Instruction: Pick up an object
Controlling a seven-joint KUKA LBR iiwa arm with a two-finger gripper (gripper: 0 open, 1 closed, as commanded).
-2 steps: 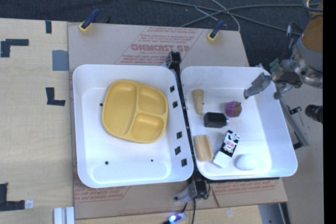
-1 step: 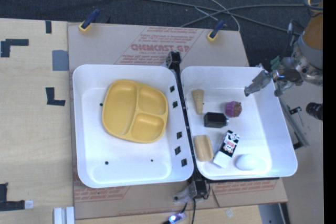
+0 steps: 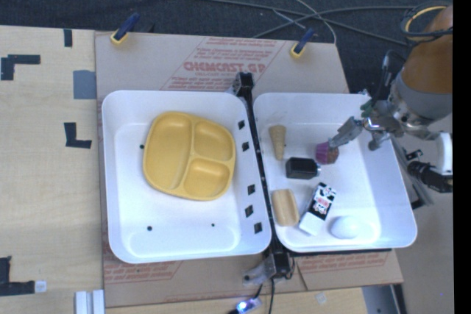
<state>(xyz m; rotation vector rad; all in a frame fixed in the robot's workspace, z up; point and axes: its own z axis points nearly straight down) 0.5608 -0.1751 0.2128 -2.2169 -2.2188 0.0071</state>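
Arm: grey with orange band, entering from the right edge of the frame, wrist over the upper right of the right bin.
Gripper: reaching down and to the left into the right bin, tip at the small purple object.
Finger state: too small and dark at the tip to judge spread or pressed together; cannot tell, and no clear sign of the purple object pinched between them.
Likely target: small purple object, centre of the right bin, just above and right of the black block, touching or nearly touching the gripper tip.
Handling: looks light, small, rounded; probably firm, possibly prone to rolling or squirting out under an off-centre squeeze. Best taken across its widest middle, approaching from above.
Neighbours in right bin: tan cone-shaped piece to the upper left; tan bread-like block at lower left; black-and-white carton below centre; white rounded object at lower right.
Crowding risk: black block close enough to be nudged by a finger on descent.
Left bin: yellow divided plate lying flat, well apart from the gripper.
Stage, as a judgement: at or just before the grasp; lift not yet done.
Surroundings: cardboard sheet under both bins, clamped at the upper edge.
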